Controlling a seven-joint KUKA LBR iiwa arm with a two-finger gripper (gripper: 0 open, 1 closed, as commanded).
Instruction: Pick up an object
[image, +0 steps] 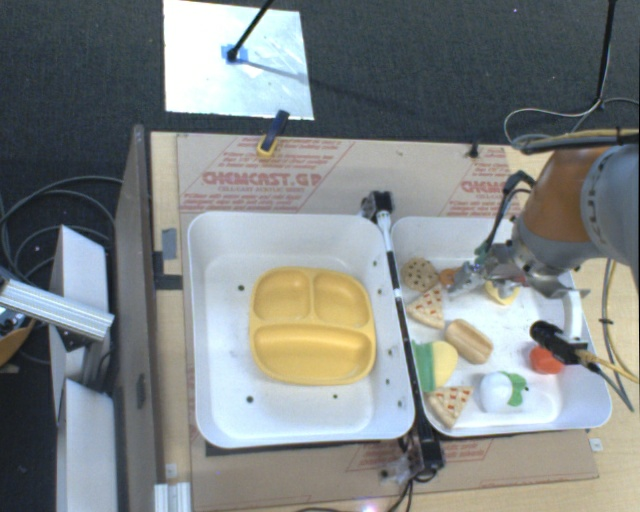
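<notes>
Seen from above: gripper low over the back of the right bin, fingers impossible to make out, so open or closed cannot be told. Just beside it, two waffle wedges, a hot dog bun, corn, a tomato. In the left bin, a yellow divided tray.

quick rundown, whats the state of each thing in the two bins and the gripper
yellow divided plate: flat in the left bin, upright, compartments bare
right bin: holds toy food
hot dog: lying flat mid-bin
waffle wedge: flat near the front edge
corn cob: lying by the divider
white and green piece: resting at the front
red piece: near the right wall
gripper: low over the back of the right bin
</notes>
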